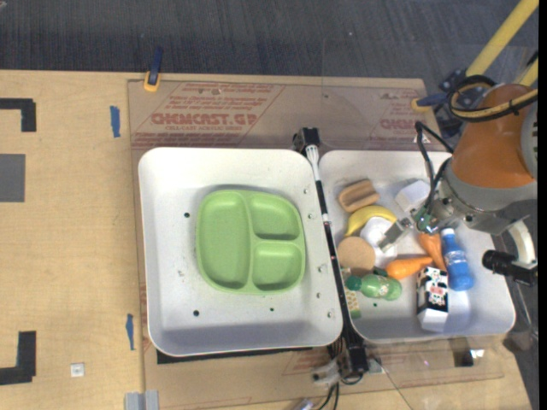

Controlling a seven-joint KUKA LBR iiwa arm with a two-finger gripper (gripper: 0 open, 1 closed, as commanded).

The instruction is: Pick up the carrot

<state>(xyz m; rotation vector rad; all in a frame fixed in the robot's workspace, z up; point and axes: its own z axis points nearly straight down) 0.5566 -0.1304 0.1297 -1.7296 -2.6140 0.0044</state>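
The carrot (408,268) is an orange tapered piece lying in the right bin (491,314), its tip pointing left. My gripper (416,223) hangs low over the same bin, just above and slightly right of the carrot. The grey arm with its orange band (489,156) comes in from the right and hides part of the bin's far right side. Nothing visibly sits in the gripper.
Crowded around the carrot are a blue bottle (458,268), a white carton (434,294), a green item (377,287), a brown round item (356,253), a yellow piece (371,221) and a bread roll (357,194). The left bin (171,314) holds a green divided plate (251,240).
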